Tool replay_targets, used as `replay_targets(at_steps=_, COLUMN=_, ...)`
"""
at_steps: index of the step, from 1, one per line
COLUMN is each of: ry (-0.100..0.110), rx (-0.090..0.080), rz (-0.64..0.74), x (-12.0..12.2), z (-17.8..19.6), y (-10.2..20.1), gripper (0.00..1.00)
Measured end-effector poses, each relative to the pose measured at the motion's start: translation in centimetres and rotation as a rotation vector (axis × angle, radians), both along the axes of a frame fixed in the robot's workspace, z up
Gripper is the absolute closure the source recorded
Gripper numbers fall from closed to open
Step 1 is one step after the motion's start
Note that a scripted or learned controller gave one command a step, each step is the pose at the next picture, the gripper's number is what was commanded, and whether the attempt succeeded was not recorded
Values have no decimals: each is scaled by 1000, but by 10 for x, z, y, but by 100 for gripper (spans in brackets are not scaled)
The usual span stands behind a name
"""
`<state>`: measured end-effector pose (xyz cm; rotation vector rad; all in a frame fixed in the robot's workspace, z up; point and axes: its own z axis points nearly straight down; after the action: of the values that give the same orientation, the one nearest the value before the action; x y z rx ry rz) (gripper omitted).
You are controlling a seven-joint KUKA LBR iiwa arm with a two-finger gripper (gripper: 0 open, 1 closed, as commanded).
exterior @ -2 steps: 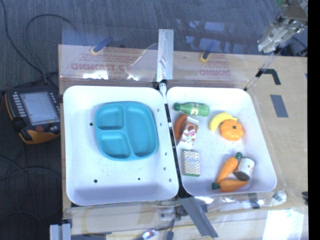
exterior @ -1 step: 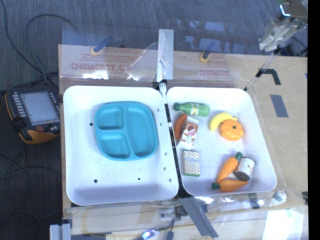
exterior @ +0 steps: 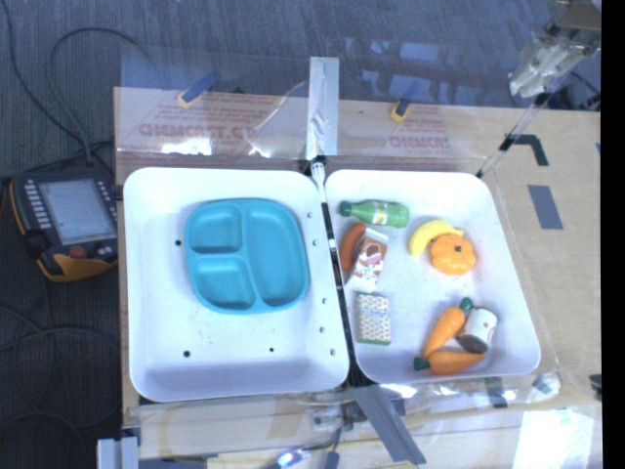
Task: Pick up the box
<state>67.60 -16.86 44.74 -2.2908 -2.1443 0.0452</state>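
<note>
A small flat box point(exterior: 373, 318) with a speckled green and beige face lies in the right bin point(exterior: 508, 262), close to its left wall. Just above it lies a white and red carton point(exterior: 369, 260), tilted, beside an orange-red sausage-like piece point(exterior: 349, 247). My gripper point(exterior: 543, 64) hangs high at the top right, beyond the far right corner of the right bin and well away from both boxes. Nothing shows in it.
The right bin also holds a green bottle point(exterior: 376, 212), a banana point(exterior: 431, 233), an orange point(exterior: 452, 254), two carrots point(exterior: 444, 328), and a small can point(exterior: 479, 328). A blue divided plate point(exterior: 244, 254) sits in the left bin point(exterior: 156, 340). A teach pendant point(exterior: 63, 221) lies to the left.
</note>
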Motion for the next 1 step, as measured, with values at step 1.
replay_targets(at_steps=1, ry=6, rx=-6, rz=-1, x=2, z=6, y=0, gripper=100)
